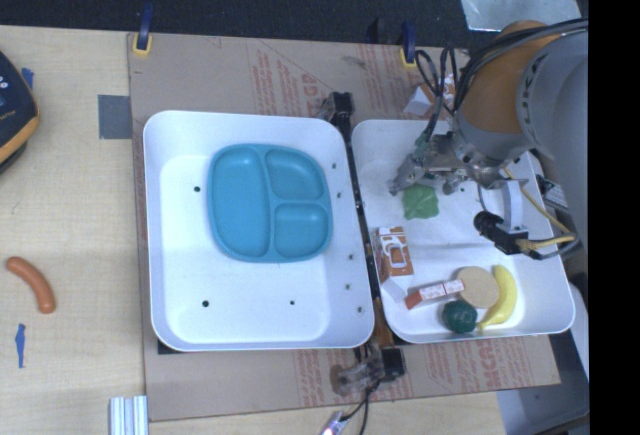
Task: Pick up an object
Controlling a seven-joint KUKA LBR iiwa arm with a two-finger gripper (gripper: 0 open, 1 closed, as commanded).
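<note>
**Arm lowered over the right bin, gripper at a green object**

A cardboard sheet (250, 73) is laid on the bench, and two white bins are set on it side by side. The left bin (180, 293) is occupied by a blue divided plate (268, 201). The right bin (530, 318) is reached into by the grey arm (550, 83), whose orange band (495, 88) is seen above the wrist. The gripper (425, 178) is positioned in the upper part of the right bin, directly above a green object (421, 203), which is touched or nearly touched; whether the claw is spread or closed cannot be told. Near the front of that bin, a banana (503, 296), a tan round object (477, 285), a dark green ball (461, 316) and small packets (394, 253) are gathered. A sausage (32, 284) is left on the bench, well apart at the left.
</note>
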